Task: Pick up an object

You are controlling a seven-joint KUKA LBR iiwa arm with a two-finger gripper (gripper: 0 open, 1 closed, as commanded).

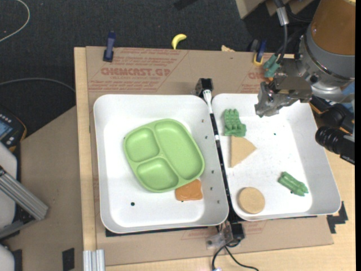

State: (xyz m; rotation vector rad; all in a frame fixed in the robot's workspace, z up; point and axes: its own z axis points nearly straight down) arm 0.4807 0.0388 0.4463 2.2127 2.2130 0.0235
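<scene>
In the right bin (316, 168) lie a green toy (233, 123) at the far left, a tan wedge (241, 150) just below it, a tan round disc (250, 200) near the front edge, and a smaller green toy (293, 183) at the front right. My gripper (268, 106) hangs above the bin's far edge, to the right of the larger green toy, and nothing shows between its fingers. The left bin (110, 151) holds a green divided plate (163, 154) and an orange piece (189, 192) partly under the plate's front edge.
Both bins rest on a brown cardboard sheet (141, 69). A black bar (213, 129) runs along the seam between the bins. Blue clamps (109, 47) sit at the sheet's far edge, and a yellow banana-shaped item (178, 40) lies beyond it. Black gear (338, 137) stands at the right.
</scene>
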